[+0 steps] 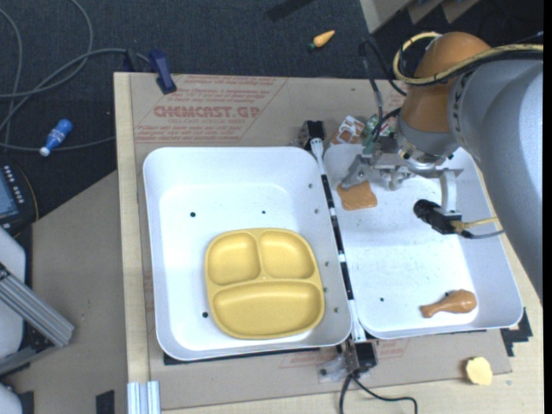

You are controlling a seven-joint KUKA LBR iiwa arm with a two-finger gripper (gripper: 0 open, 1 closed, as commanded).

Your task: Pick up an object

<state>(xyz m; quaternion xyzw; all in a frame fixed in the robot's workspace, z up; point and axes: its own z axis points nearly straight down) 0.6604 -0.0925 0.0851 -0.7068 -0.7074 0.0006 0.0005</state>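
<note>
Reaching in from the right, the grey arm [504,136] with its orange band fills the upper right corner and hangs over the far end of the right bin [405,274]. Its gripper [373,172] sits low above the bin's upper left corner, right over a flat tan piece [358,197] that looks like a slice of toast; the metal fingertips [352,178] appear to touch or nearly touch the piece's top edge, but I cannot tell how far apart they stand or whether anything is pinched between them. A black part of the tool [435,216] juts out just below the wrist. Near the same bin's lower right corner lies a brown drumstick-shaped toy [448,304], well apart from the gripper. The left bin [172,188] holds a yellow divided plate [261,281], resting toward its near side. Both bins stand side by side on a cardboard sheet [207,106] with red printing, laid on the bench. A small yellow lump [478,370] lies on the cardboard beyond the right bin's near corner. On the dark carpet around the bench I see a blue-and-white bottle [56,135], grey cables [52,50] and a small orange bit [323,38].
</note>
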